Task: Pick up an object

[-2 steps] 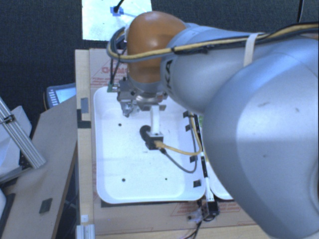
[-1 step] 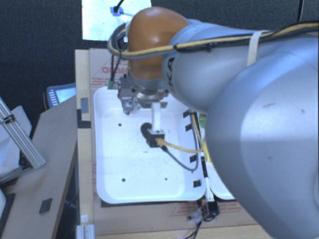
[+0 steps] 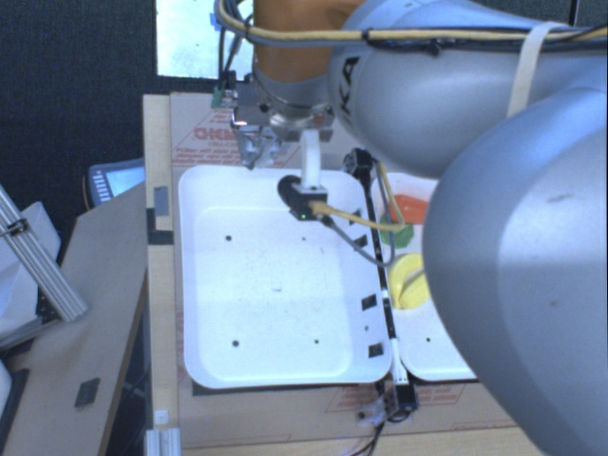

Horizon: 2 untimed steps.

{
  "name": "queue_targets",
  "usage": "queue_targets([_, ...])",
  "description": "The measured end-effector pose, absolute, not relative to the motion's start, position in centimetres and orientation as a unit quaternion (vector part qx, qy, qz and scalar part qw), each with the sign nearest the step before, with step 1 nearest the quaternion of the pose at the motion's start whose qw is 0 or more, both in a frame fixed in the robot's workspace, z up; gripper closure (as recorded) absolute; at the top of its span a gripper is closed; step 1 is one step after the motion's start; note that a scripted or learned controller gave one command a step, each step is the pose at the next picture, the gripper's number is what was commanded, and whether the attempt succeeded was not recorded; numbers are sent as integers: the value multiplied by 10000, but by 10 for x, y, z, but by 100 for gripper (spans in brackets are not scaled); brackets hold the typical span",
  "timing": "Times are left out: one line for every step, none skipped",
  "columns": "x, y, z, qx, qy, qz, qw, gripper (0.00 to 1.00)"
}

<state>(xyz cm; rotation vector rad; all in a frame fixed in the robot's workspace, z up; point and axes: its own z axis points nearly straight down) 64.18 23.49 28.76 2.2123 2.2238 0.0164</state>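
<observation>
Bench point(image 3: 114, 283) bore two bins: left bin point(image 3: 275, 283), centre. Gripper point(image 3: 255, 150) at upper centre; grip state indeterminable. Yellow object point(image 3: 410, 281), right bin point(image 3: 432, 354).

Bench point(image 3: 114, 283) of pale board, bearing a sheet of printed cardboard point(image 3: 195, 141); on it, two shallow white bins side by side: left bin point(image 3: 275, 293), right bin point(image 3: 432, 350).

The arm point(image 3: 494, 160) hides most of the right bin point(image 3: 432, 350), covering parts of a yellow object point(image 3: 408, 281) and an orange object point(image 3: 410, 205).
</observation>
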Motion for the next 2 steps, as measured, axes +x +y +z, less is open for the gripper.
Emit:
queue_targets([572,235,448,7041,7100,86,23,100])
queue_targets([492,235,418,7047,7095,-13,-14,100])
